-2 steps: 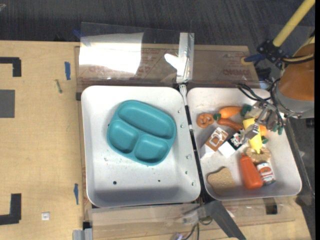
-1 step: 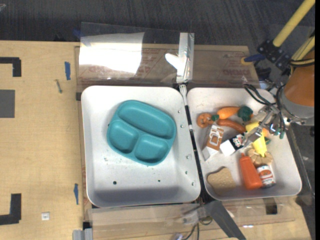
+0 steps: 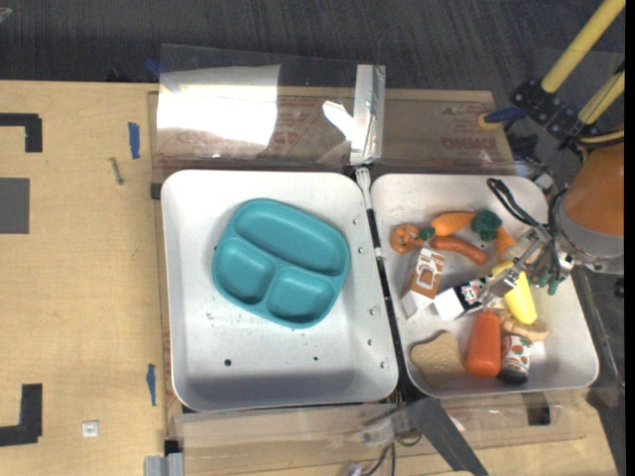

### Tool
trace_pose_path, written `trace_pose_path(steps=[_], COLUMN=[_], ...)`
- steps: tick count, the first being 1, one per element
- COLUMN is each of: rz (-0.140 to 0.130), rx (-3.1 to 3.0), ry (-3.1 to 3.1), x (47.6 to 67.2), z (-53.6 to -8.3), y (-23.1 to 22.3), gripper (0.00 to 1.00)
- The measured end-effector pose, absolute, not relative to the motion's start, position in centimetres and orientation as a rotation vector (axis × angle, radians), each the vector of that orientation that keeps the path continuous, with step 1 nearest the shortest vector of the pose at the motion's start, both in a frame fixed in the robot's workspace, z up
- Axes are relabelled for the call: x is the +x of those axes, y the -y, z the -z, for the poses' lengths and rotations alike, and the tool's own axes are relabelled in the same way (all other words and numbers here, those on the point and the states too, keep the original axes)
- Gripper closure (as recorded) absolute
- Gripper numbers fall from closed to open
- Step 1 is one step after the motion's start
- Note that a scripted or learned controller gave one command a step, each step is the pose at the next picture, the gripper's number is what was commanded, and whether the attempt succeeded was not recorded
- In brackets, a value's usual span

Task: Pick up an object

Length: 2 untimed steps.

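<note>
The right bin (image 3: 580, 360) holds a heap of toy food. In it are an orange carrot (image 3: 458, 224) with a green top (image 3: 486, 224), a small orange pumpkin (image 3: 406, 236), a white and brown carton (image 3: 429, 272), a yellow piece (image 3: 521, 301), an orange bottle (image 3: 484, 343) and a tan bread slice (image 3: 439, 353). My gripper (image 3: 524, 266) reaches in from the right and hangs low over the middle of the heap, just above the yellow piece. Nothing is visibly lifted from the bin.
A teal divided plate (image 3: 281, 260) lies in the left bin (image 3: 198, 355). A metal divider (image 3: 377, 266) separates the two bins. A clear plastic sheet (image 3: 258, 117) stands behind them. The arm's orange band (image 3: 600, 201) sits over the right bin's far right rim.
</note>
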<state>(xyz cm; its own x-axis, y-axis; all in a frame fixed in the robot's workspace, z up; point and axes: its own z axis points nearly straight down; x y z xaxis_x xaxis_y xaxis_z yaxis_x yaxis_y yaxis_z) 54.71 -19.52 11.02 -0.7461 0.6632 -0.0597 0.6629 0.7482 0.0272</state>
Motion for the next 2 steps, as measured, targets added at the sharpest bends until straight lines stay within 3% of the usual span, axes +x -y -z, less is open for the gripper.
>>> trace_pose_path(steps=[1, 2], rz=[-0.013, -0.006], rx=[1.408, 1.413], ry=[-2.750, -2.769], x=[49.71, 49.11], z=[-10.56, -10.30], y=[20.58, 20.29], gripper=[0.00, 1.00])
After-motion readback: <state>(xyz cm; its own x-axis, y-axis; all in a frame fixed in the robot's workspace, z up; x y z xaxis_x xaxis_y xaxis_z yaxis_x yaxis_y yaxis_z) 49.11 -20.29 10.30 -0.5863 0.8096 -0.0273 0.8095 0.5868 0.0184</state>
